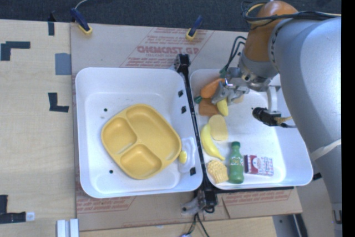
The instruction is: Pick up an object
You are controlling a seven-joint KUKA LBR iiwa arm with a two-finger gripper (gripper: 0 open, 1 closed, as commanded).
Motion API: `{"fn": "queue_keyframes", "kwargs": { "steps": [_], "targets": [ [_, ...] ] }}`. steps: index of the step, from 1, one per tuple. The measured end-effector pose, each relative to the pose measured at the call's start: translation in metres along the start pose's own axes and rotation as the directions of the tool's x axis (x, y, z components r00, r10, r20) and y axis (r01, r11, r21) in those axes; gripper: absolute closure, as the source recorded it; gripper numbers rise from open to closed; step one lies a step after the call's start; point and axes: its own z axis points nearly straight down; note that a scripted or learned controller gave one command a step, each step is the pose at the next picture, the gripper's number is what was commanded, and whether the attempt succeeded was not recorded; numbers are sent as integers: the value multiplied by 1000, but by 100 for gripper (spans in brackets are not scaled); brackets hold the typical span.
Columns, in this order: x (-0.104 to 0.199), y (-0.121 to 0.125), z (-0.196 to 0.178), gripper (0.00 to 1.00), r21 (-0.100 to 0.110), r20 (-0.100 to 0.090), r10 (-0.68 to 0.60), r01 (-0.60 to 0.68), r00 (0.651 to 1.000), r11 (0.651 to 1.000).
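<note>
My gripper (228, 91) is low over the far left part of the right bin (288, 144). Right beside it on the left lies an orange carrot-shaped thing (210, 87), on top of a brown block (206, 107). A small yellow piece (223, 108) sits directly under the gripper's tip; whether it is gripped is unclear. Toward the front lie a pale yellow lump (218, 127), a banana (209, 143), a corn cob (217, 171), a green bottle (236, 162) and a red and white packet (259, 165).
The left bin (91, 91) holds a yellow divided plate (141, 140) and a small yellow bit (182, 156) by its right wall. A black divider (190, 114) runs between the bins. The grey arm (310, 80) covers the right bin's right side.
</note>
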Motion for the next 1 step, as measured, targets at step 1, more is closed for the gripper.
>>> {"fn": "queue_keyframes", "kwargs": {
  "steps": [1],
  "targets": [
    [63, -45, -90, 100, -50, 5, -7, 8, 1000, 999]
  ]
}}
